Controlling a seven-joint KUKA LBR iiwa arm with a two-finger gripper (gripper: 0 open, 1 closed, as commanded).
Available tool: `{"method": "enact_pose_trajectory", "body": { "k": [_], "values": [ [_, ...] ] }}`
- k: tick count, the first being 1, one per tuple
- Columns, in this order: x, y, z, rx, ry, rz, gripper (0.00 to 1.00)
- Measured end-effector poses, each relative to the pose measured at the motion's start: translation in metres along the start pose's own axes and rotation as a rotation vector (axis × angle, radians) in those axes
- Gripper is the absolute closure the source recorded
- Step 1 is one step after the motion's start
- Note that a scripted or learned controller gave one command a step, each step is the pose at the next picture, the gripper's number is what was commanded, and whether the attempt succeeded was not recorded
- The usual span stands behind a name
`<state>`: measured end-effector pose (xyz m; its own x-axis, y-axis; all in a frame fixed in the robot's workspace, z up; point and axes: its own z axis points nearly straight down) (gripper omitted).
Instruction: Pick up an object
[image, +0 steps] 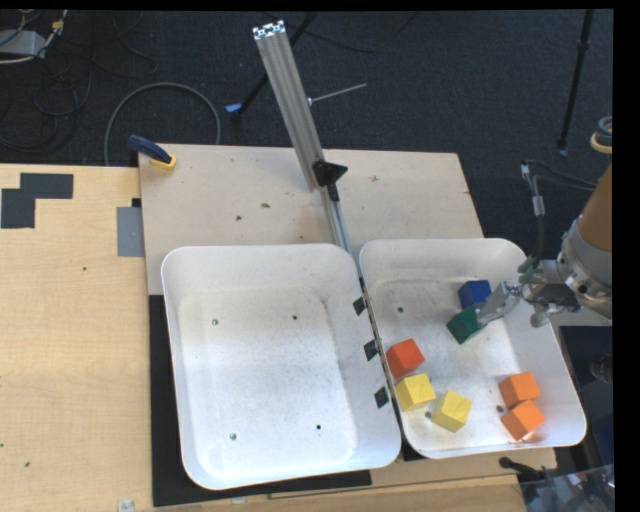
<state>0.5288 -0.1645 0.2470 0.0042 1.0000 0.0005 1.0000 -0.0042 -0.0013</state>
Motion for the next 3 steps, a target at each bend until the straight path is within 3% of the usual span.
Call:
{"method": "enact_pose_trajectory", "body": {
  "k": [1, 2, 3],
  "values": [
    [-0.024, -0.034, -0.013, 0.002, 0.001, -0.002, 0.00],
    [0.023, 0.033, -0.019, -0.003, 0.001, -0.012, 0.00],
    [-0.013, 0.085, 0.099, 0.007, 0.000, -0.006, 0.00]
  ]
}}
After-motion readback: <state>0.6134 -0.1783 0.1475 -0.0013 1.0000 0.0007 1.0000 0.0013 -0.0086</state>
